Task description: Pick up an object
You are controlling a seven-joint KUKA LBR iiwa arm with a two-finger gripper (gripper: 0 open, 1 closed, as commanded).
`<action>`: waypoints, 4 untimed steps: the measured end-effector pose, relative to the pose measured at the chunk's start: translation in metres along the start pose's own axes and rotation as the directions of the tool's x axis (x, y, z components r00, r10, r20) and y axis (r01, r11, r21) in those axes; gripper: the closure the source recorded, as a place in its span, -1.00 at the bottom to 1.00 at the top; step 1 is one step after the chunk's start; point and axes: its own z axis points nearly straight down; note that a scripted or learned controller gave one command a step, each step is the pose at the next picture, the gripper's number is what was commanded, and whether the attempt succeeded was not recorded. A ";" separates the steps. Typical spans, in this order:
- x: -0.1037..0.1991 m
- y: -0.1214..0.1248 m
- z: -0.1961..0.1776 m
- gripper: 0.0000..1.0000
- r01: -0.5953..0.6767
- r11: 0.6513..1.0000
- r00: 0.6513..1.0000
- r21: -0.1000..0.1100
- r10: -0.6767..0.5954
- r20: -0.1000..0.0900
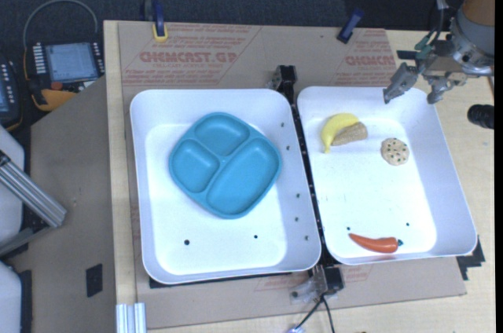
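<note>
One blue plate (225,164), banana (338,128), cookie (394,151), chili (373,243); gripper (416,89) spread open, empty, above right bin's (448,190) far edge.

Here's the bench (236,41), a brown board with red print across its far side. Two shallow white bins sit on it, edges touching: left bin (149,190), right bin (440,190). Clamps grip its far edge.

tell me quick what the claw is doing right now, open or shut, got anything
Claw: open, fingers spread, holding nothing, above the far right corner of the right bin.
</note>
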 end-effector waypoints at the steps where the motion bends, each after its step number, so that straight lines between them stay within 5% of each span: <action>1: 0.000 0.002 -0.007 -1.00 0.003 1.000 1.000 -0.013 -0.003 0.002; 4: -0.003 -0.020 0.147 -1.00 0.002 1.000 1.000 -0.006 -0.002 0.000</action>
